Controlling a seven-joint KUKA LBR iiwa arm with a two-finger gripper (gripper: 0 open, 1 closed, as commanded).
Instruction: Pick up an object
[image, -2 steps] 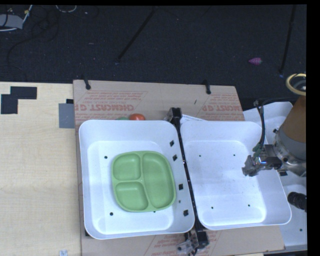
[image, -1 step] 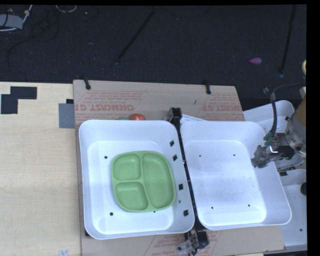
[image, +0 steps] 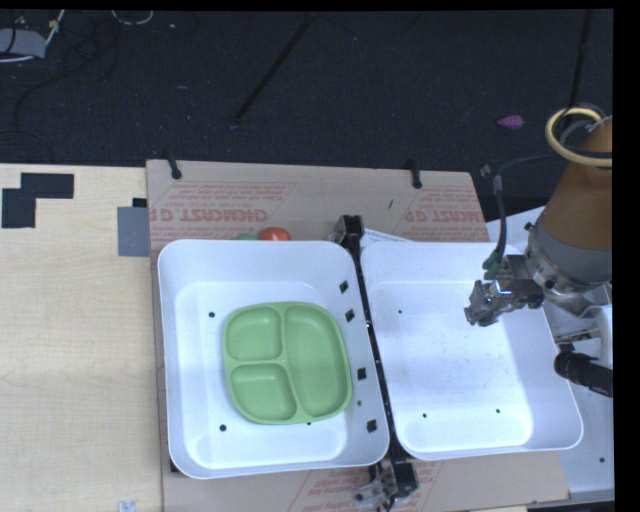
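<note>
Looking down from the fixed camera, I see my arm (image: 580, 215) reaching in from the right, its orange band sitting above the grey wrist. The gripper (image: 483, 306) hangs over the upper right part of the right bin (image: 540, 435), close to that bin's right wall. It is small and dark against the white floor, and I cannot tell from here how its jaws stand, nor can I make out anything between them.

The one clear thing to pick is the green plate (image: 287, 362), a rounded tray split into three compartments. It lies flat in the left bin (image: 190, 440), roughly in the middle of that bin's floor and a little toward its right wall. It is well apart from the gripper, with the black divider (image: 365, 340) between the two bins lying between them.

Behind the left bin's far rim I can see a small red-orange object (image: 274, 235) with a bit of green beside it, mostly hidden by the rim, so I cannot say what it is. Both bins sit on a brown cardboard sheet (image: 300, 205) with printed lettering, laid on the pale wooden desk (image: 70, 350). Dark cables (image: 578, 60) trail across the black floor beyond the desk.
</note>
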